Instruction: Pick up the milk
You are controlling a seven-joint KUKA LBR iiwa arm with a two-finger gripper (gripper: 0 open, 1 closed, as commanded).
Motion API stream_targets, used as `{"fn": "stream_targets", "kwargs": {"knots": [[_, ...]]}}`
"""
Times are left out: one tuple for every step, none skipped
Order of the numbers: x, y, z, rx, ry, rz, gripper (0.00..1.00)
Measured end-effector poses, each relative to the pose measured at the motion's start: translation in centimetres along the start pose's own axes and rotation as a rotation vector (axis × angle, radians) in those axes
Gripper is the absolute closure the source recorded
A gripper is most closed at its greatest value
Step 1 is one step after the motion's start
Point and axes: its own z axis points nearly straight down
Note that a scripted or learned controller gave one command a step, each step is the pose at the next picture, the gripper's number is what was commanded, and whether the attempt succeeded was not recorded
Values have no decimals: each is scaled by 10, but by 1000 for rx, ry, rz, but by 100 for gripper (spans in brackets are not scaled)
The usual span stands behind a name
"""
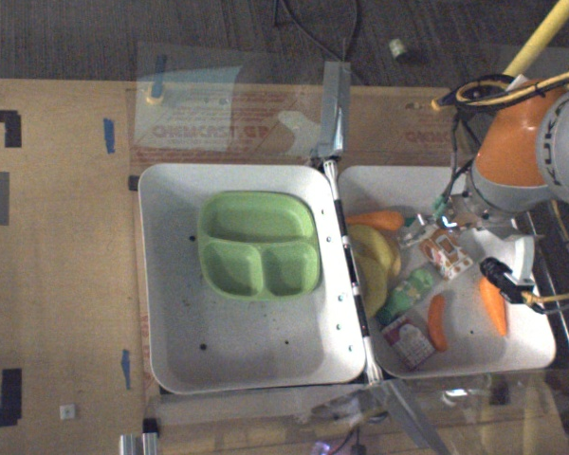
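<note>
Milk not yet picked up.
The milk carton (410, 342) lies in the right bin (536, 349), below the banana (375, 263); the gripper (443, 227) hovers above it, its grasp indiscernible.

Arm (536, 150) cut off at right edge.

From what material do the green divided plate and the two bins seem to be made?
The green divided plate looks like moulded plastic with a matte finish: one even colour, rounded compartment ridges. The left bin and right bin seem white plastic too, smooth with soft rims, though coated metal is possible.
</note>
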Motion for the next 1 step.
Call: {"fn": "stream_targets", "kwargs": {"knots": [[-1,1,-11,-5,-1,3,100]]}}
